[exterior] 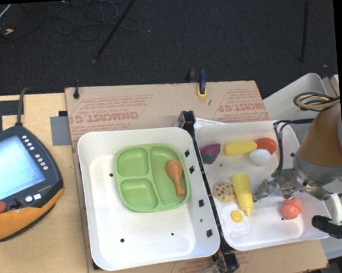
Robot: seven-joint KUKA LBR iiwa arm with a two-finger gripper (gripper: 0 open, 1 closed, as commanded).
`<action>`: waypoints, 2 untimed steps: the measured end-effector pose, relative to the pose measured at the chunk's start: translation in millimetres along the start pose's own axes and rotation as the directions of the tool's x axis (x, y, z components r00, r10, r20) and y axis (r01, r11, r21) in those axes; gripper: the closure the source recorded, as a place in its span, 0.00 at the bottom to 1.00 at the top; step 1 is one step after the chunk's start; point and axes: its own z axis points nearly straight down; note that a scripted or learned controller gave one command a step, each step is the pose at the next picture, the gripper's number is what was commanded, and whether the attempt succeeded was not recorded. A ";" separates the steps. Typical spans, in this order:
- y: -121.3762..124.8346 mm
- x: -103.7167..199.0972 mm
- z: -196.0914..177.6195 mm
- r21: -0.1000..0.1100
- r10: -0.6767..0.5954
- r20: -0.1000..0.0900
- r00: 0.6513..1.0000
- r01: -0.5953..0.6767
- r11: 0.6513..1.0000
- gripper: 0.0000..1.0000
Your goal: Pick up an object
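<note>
The arm (322, 144) reaches in from 3 o'clock, its gripper (263, 189) low beside the yellow bottle (242, 193); how open it is cannot be told.

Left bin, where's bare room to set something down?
The left bin has a wide bare strip along its near edge below the green plate, plus a narrower strip to the plate's left. The right bin is crowded with toy food around the claw.

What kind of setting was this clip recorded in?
Most likely a robotics lab test bench: two shallow white plastic bins sit on clamped brown cardboard, plastic toy food fills the right one, and an orange-and-grey handheld control pendant lies alongside.
</note>
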 end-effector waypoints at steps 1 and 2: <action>-0.1 -2.2 -11.1 -0.001 0.006 0.000 1.000 -0.006 1.000 1.00; -4.6 -12.1 -68.6 -0.004 0.006 0.002 1.000 -0.006 1.000 1.00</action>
